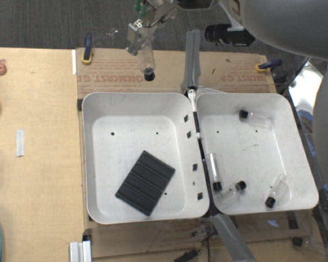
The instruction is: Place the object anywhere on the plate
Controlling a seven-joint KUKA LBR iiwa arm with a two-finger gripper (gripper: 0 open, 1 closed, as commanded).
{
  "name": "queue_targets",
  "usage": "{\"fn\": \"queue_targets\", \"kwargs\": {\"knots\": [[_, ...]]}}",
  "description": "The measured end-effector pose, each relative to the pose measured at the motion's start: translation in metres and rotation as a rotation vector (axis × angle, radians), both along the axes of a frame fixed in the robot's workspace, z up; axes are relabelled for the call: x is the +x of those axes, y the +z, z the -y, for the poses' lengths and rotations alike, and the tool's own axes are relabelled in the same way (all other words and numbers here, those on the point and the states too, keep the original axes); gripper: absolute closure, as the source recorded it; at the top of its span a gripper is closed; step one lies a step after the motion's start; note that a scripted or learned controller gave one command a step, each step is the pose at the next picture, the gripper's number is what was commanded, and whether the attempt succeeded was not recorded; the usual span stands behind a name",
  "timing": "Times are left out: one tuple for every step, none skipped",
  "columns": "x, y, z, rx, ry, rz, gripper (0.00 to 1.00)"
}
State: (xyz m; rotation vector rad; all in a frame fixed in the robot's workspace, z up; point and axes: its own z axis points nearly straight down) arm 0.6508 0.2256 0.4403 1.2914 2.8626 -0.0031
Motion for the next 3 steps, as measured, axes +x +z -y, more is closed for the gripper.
{"fn": "queue_targets", "kwargs": {"knots": [[-0.065, -0.137, 0.015, 0.001, 0.239, -0.002, 1.0], [-0.007, -0.14, -0.002, 0.002, 0.764, 0.001, 1.0], [-0.076, -0.119, 0.045, 0.002, 0.831, 0.0, 1.0]]}}
